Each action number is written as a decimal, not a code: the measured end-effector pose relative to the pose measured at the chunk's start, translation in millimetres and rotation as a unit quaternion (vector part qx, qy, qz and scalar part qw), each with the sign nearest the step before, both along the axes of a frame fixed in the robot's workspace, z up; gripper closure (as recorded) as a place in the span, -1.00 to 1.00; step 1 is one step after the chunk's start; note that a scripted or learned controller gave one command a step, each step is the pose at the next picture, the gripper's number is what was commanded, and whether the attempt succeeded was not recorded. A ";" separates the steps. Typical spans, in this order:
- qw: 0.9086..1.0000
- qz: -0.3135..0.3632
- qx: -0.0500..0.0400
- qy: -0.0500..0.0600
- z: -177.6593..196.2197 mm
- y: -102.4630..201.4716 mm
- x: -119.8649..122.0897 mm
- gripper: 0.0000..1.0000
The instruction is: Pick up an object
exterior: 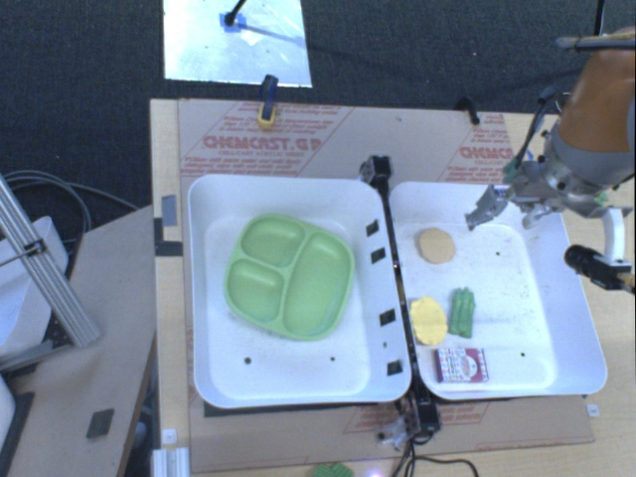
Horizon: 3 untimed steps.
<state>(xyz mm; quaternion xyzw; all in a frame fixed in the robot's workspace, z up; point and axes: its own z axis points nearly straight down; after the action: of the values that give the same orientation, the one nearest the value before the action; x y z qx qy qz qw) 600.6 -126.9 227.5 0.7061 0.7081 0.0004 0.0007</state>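
Cookie in right bin; gripper above, apart.

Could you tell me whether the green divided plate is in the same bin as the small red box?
No, the green divided plate lies in the left bin, while the small red box lies in the right bin.

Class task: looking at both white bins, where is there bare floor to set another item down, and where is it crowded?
Bare floor: the right bin right of the green item and red packet; the left bin's strip below the green tray. Crowded: the right bin's left side, around the tan disc and yellow piece.
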 end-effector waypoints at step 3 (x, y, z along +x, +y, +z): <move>1.000 -0.001 0.000 -0.001 -125.7 -13.3 -40.7 -1.00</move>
<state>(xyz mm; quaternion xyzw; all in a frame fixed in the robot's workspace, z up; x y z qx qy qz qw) 559.9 -140.2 101.8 0.7069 0.7074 0.0010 0.0013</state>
